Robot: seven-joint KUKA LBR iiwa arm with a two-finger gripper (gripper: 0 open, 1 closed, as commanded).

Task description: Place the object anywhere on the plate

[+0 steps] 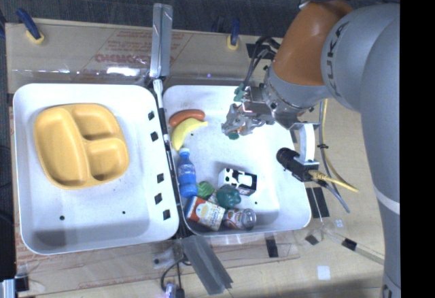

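My fingers (233, 128): they hang over the upper middle of the right bin, closed around a small teal object (234, 132) that shows between the tips.
What I hold: the small teal object, lifted clear of the bin floor; its exact shape is too small to make out.
My wrist and arm (319, 45): grey with the orange band, coming in from the right side and crossing over the right bin's upper right corner.
Right bin (272, 154): white and shallow; I am above it.
Just left of me: a red sausage (186, 115) and, below it, a yellow banana (183, 130), both near the bin's left wall.
Further down the left wall: a blue bottle (186, 177) lying lengthwise.
Bottom of the bin: a black and white item (239, 179), a green piece (228, 196), and a can (239, 218), crowded close together.
Left bin (41, 222): white, beside the right one, the two meeting at a shared edge.
Plate (78, 143): yellow, with compartments, lying in the upper left part of the left bin, well apart from me.
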